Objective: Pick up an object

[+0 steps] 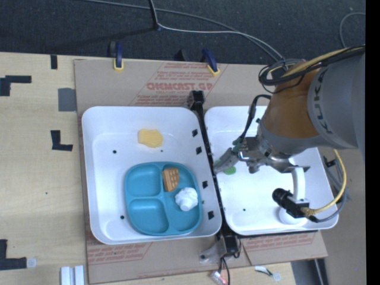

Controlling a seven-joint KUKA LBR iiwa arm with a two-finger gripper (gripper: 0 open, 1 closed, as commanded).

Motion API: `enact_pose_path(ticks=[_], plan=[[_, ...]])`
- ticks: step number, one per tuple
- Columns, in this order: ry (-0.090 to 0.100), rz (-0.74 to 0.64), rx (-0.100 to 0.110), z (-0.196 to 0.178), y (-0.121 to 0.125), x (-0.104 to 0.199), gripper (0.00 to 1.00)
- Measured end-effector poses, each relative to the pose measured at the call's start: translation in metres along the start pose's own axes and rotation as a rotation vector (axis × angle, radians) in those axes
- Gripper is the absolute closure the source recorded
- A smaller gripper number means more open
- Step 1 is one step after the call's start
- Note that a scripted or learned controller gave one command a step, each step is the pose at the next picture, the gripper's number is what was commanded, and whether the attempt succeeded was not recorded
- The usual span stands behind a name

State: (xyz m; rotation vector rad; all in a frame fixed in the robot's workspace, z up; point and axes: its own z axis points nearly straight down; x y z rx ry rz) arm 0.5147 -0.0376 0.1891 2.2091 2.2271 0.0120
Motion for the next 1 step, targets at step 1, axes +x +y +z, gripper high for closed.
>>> enact_pose_path(ticks=[1], plan=[[-0.001, 0.006, 0.006, -0.0469, -0.0285, 0.0124, 0.0]])
